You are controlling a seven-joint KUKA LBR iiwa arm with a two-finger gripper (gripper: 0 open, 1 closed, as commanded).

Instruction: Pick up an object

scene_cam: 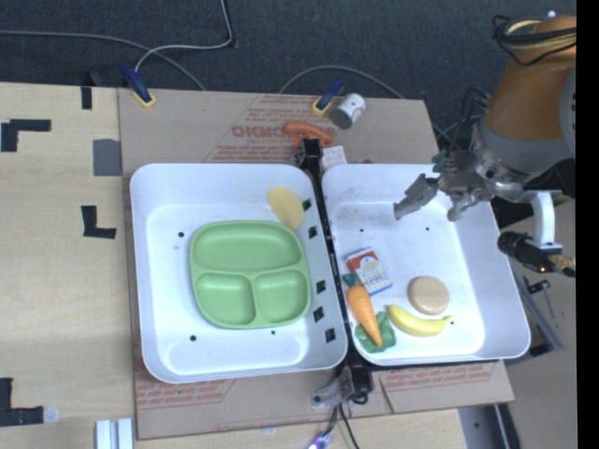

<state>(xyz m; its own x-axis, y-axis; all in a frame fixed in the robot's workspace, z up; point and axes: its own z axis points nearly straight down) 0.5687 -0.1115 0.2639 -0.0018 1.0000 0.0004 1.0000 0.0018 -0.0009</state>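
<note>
Banana [417,322] in right bin [487,279]; tool [434,201] open wide above, holding nothing.

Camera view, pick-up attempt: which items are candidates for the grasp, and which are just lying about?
Candidates, right bin:
carrot
banana
round tan piece
small red and white box
gripper, open above this bin, holding nothing

Lying about:
green divided plate and yellow piece in left bin
clamps on the cardboard's far edge

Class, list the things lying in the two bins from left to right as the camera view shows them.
Green divided plate → yellow lemon-like piece → carrot → banana. The small carton and the round bun overlap these in the order, so both are left out.
</note>
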